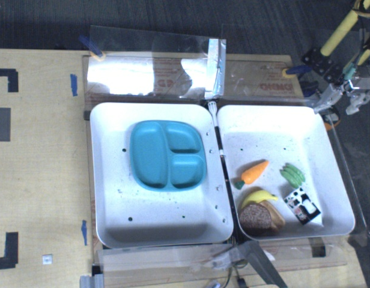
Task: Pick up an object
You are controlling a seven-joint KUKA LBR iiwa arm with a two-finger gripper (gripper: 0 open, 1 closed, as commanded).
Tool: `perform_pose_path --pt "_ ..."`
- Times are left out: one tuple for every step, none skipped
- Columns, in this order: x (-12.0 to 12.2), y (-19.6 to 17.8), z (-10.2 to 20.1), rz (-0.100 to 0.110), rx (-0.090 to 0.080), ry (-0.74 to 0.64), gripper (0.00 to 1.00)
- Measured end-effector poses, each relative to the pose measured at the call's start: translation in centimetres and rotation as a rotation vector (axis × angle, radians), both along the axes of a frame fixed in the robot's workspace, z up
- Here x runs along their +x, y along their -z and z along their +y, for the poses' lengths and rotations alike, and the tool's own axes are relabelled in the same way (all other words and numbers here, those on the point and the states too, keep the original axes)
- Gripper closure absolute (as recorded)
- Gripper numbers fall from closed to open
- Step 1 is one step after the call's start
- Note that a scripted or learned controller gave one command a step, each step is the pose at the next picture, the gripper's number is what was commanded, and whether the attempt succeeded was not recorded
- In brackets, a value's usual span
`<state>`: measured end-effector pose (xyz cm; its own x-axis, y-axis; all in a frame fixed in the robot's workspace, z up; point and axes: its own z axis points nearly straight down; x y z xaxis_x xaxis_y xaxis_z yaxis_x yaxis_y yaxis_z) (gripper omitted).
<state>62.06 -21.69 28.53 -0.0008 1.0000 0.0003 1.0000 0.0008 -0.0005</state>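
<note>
The right bin (275, 122) holds several small objects near its front. An orange carrot (254, 172) with a green stub lies at the middle, pointing up to the right. Right of the carrot is a green leafy piece (292, 174). A yellow banana (259, 196) curves over a brown round bun (258, 217), and the two touch. A black-and-white patterned box (303, 206) lies tilted at the front right corner.
The left bin (107, 161) carries a blue divided plate (167, 155) in its middle. A clear panel and a metal post (214, 71) stand behind the bins. Yellow tubing and clamps (341, 47) sit off the right bin's back right corner.
</note>
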Motion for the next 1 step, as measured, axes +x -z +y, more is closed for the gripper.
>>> perform_pose_path --pt "-5.04 14.19 4.09 0.009 0.003 -0.151 0.00"
